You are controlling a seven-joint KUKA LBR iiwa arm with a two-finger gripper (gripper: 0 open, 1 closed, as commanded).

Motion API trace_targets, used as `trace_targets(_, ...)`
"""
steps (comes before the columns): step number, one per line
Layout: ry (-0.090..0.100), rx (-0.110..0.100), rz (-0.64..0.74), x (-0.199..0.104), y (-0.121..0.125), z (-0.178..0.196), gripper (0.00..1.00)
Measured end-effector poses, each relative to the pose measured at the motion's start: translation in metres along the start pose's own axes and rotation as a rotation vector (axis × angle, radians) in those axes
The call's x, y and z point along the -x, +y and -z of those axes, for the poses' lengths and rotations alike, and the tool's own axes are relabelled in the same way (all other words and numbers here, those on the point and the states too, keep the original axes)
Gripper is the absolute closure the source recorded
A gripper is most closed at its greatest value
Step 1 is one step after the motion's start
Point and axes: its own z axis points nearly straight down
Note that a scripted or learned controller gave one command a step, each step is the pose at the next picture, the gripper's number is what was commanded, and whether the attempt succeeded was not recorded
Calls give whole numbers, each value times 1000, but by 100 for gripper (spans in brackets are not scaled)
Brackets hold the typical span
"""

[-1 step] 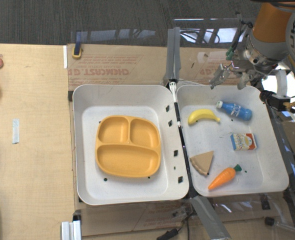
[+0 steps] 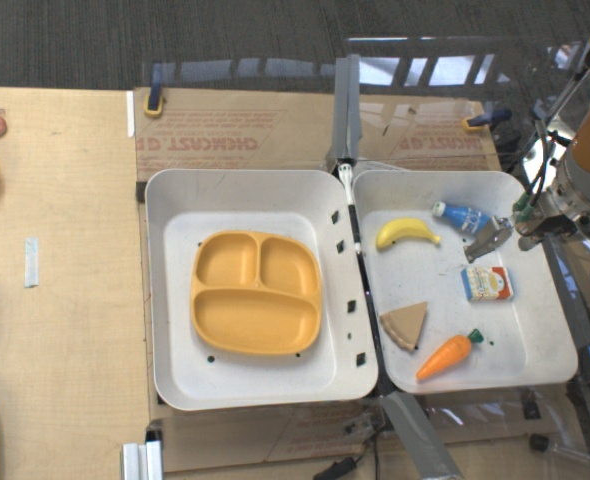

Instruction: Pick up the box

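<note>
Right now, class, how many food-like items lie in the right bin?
5: a banana at upper left, a bottle beside it, the box at mid right under the gripper, a sandwich wedge at lower left, a carrot at the bottom. None seems hidden.

Even, soft overhead light, moderately bright, with no single strong source apparent. The two white bins, the left bin (image 2: pixel 165 298) and the right bin (image 2: pixel 545 348), read brightest and look slightly washed out, yet show no hard glare. The orange divided plate (image 2: pixel 258 293) casts only a thin, faint shadow, and shadows under the small items in the right bin are weak too. The dark carpet (image 2: pixel 225 18) at the top is dim and grainy. Overall sharpness is modest; the arm's wrist (image 2: pixel 575 183) at the right edge appears soft and slightly blurred.
</note>
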Motion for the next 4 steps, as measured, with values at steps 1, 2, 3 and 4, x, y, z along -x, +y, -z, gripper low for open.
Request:
trace_targets(1, 2, -1, 90, 46, -18, -111, 0)
trace_targets(2, 9, 0, -13, 88, 29, -173, 0)
trace_targets(3, 9, 1, -16, 89, 29, -163, 100)
trace_targets(4, 0, 0, 52, -26, 76, -53, 100)
